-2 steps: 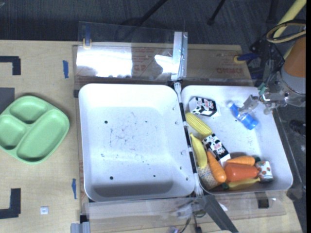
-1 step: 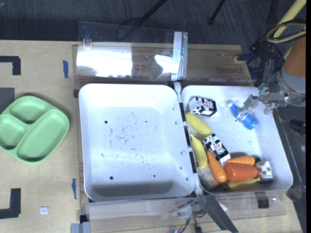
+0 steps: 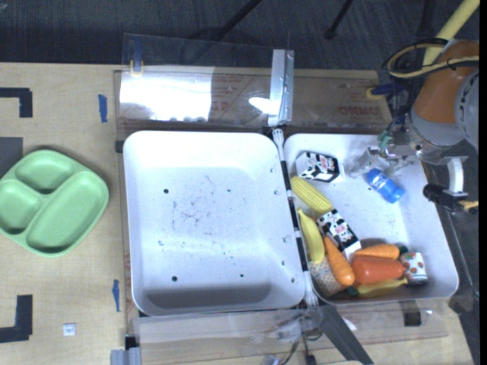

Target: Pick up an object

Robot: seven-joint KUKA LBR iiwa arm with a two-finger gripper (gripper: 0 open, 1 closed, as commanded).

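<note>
Arm enters from the right edge, orange band uppermost, wrist angled down over the far right corner of the right bin. Gripper sits low above the bin floor near the back wall; finger spacing cannot be told from this view. A blue bottle lies just beside and below the gripper, tilted, contact not resolvable. Rest of the objects crowd the bin's left wall and front: black-and-white cow-patterned item at the back, corn cob just in front of it, banana, a second cow-patterned item, carrot, and an orange-red pepper-like piece at the front. Left bin holds no objects. A green divided plate rests on the bench well apart, to the left.
</note>
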